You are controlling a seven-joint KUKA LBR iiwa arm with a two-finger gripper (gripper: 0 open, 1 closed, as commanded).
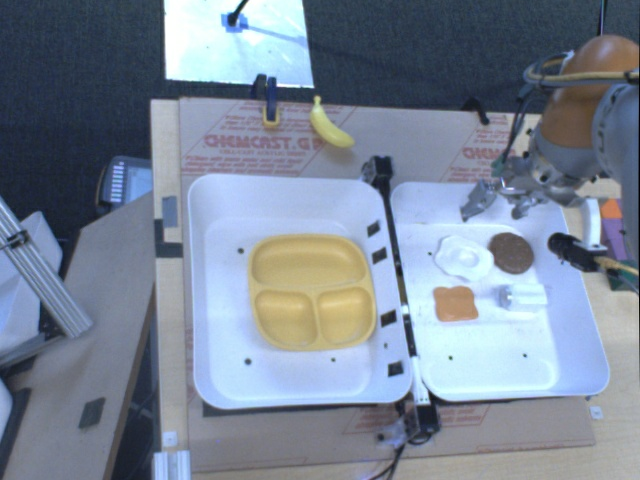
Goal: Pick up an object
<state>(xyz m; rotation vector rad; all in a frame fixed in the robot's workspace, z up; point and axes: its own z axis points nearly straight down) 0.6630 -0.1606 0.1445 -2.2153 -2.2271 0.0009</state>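
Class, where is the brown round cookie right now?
In the camera view, the brown round cookie lies in the right bin, toward its far right side, just right of the white fried egg.

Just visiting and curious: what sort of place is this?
Probably a robotics lab bench: a robot arm reaches over two white bins, holding toy food and a yellow divided tray, on a cardboard-covered table.

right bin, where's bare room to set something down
Free: the right bin's front strip, below the toast and the small white piece. Crowded: its middle and back, with the fried egg, the brown patty and the pincer above.
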